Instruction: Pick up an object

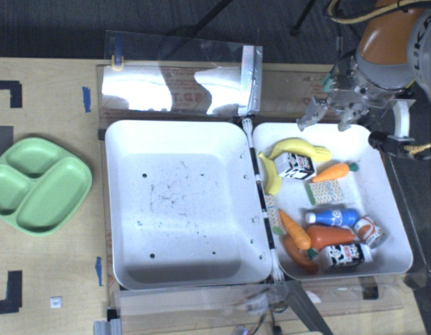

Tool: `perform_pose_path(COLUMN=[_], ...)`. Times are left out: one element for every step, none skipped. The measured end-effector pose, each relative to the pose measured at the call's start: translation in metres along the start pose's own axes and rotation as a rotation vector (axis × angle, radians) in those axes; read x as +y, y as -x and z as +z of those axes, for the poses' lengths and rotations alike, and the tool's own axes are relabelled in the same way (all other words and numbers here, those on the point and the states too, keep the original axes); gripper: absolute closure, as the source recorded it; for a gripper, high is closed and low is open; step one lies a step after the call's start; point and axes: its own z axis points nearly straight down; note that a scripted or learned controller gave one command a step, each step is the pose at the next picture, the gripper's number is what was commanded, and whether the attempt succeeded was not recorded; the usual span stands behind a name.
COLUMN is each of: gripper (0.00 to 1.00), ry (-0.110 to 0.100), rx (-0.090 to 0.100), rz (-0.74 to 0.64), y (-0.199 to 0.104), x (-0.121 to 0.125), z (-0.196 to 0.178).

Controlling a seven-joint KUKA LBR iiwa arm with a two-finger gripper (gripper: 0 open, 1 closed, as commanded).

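Gripper (332,116) hangs over the back rim of the right bin (400,239), fingers spread apart w/ nothing between them, so no pick yet. Grey arm w/ orange band (386,44) comes in from top right.

All candidates sit in that right bin; left bin (177,187) has just scuffs on its floor. Nearest the gripper: yellow banana (293,149), curving along the back and down the divider side. Touching it, a small black-and-white carton (297,165). Just beside that, an orange carrot (332,172) w/ green top. Further front: blue-and-white bottle (334,218) lying on its side, a small can (369,231) near its cap end, another carrot (293,230) at a slant, and an orange bottle w/ dark label (339,246) lying flat at the front.

Handling, my guess: these look like toy food, prob light, stiff plastic, smooth and a bit slippery. Banana's closest; take it across the narrow mid-section, not along the curve, or it'll roll out. Carrot by the carton is a cleaner bet imo: lying apart on one side, grip across the thick end. Bottles are round and lying down, could squirt away. Front pile is crowded, fingers may hit neighbours.

Writing: carton and bottle labels carry print, but too small and blurred to read; no brand I can make out

Off to the left on the bench, a green divided tray (40,185), not part of this
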Motion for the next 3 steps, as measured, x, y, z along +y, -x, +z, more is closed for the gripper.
perform_pose_path(gripper=[0.00, 0.00, 0.00], ry=[0.001, -0.001, -0.033], rx=[-0.001, 0.001, 0.008], rz=[0.087, -0.002, -0.128], y=[0.036, 0.065, 0.081], x=[-0.078, -0.057, -0.033], z=[0.076, 0.141, 0.151])
